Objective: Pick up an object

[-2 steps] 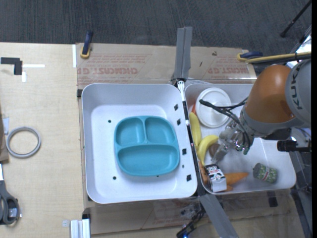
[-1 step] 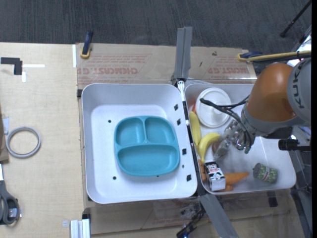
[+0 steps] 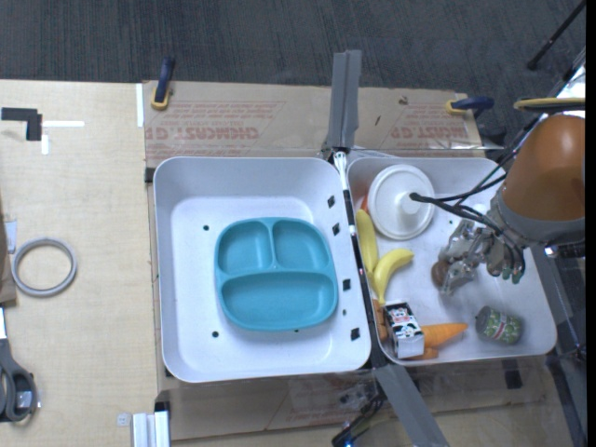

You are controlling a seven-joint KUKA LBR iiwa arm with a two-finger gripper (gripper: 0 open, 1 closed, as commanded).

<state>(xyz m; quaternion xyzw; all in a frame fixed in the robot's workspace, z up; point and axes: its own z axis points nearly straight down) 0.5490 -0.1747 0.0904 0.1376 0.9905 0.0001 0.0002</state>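
My gripper [image 3: 451, 270] hangs low over the middle of the right bin [image 3: 535, 305], coming in from the orange-banded wrist [image 3: 554, 170] at the right. Its tip sits just right of a yellow banana [image 3: 391, 266], with a small gap between them. A second banana [image 3: 365, 238] lies along the bin's left wall. Behind the gripper rests a round white bowl [image 3: 400, 201]. Along the front of this bin are a small cow-print carton [image 3: 402, 330], an orange carrot [image 3: 443, 333] and a green lumpy object [image 3: 499, 326]. Nothing is visibly held.
The left bin [image 3: 177, 250] holds a teal divided plate [image 3: 277, 274]. A metal divider [image 3: 345, 101] runs between the bins at the back. On the bench at the left lie a grey tape ring [image 3: 42, 266] and scissors [image 3: 15, 391]. Black cables [image 3: 466, 194] trail over the bowl.
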